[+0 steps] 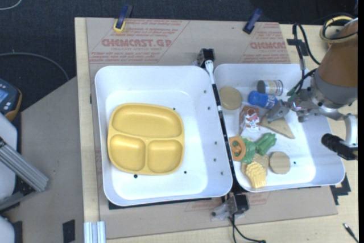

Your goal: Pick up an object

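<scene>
Yellow corn toy (255, 174) at front; hand (282, 112) low over tan wedge (284, 128), finger spread unclear.

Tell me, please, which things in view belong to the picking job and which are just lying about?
Job: tool; right bin with blue bottle, tan disc, corn cob, wedge.
Lying about: yellow divided plate in left bin; blue clamps.

The grey arm (341, 74) with its orange band reaches in from the right, its gripper (282, 112) lowered leftward.
</scene>
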You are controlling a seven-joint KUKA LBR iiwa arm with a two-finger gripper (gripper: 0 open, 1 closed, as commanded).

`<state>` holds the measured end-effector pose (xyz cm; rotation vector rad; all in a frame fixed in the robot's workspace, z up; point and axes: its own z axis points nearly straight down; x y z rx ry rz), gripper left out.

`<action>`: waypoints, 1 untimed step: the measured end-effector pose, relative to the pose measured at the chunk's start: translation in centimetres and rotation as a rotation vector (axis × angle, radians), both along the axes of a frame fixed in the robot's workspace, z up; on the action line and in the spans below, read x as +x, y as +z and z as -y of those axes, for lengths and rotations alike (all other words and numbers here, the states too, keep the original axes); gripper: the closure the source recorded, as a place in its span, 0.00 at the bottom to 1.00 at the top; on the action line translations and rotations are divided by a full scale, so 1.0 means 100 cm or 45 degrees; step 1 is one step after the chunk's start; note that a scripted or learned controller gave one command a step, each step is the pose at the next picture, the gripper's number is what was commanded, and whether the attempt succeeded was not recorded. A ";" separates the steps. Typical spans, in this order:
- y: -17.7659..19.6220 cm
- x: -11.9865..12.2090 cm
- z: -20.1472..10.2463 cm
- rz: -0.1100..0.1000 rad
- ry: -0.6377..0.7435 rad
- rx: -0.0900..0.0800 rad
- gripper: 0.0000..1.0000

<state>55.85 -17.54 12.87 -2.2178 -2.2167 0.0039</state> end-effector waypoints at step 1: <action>-0.046 0.000 -0.001 0.002 0.001 0.000 0.00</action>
